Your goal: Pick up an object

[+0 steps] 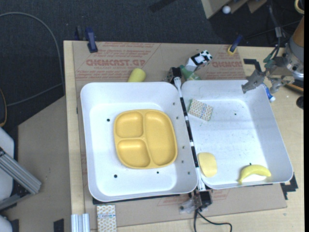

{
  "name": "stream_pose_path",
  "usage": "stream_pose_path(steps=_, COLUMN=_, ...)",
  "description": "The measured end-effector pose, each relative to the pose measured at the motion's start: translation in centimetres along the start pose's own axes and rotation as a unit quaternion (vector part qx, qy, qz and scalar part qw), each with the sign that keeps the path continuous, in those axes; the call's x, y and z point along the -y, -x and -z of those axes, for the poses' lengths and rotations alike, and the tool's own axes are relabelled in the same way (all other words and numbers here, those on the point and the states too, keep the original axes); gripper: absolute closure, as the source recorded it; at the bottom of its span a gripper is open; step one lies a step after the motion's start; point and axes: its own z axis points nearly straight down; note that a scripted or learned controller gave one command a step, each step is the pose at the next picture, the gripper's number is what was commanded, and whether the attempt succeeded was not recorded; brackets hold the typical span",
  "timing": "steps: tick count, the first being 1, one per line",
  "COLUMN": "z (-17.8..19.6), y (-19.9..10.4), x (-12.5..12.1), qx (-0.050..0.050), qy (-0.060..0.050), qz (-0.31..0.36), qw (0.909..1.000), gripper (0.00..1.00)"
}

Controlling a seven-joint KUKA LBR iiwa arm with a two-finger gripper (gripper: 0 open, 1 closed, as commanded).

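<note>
The right bin [270, 129] holds a patterned square packet [200, 110] near its back left corner. A pale yellow lump [207, 164] lies at its front left, and a yellow banana [255, 173] lies along the front edge. My gripper [263, 84] hangs over the bin's back right rim, far from all three. Its fingers [251, 84] are spread open with nothing between them. In the left bin [96, 105] lies a yellow divided plate [145, 139].
Behind the bins on the cardboard are a yellow object [137, 75] and a black-and-white toy [200, 59]. Blue clamps [91, 40] grip the back edge. A second patterned packet [106, 216] lies in front of the left bin.
</note>
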Motion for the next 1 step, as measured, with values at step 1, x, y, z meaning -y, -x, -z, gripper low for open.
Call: stream_pose_path(steps=1, z=-15.47, y=-1.68, x=2.33, qx=0.000, qy=-0.001, qz=0.000, qw=1.0000, gripper=0.00)
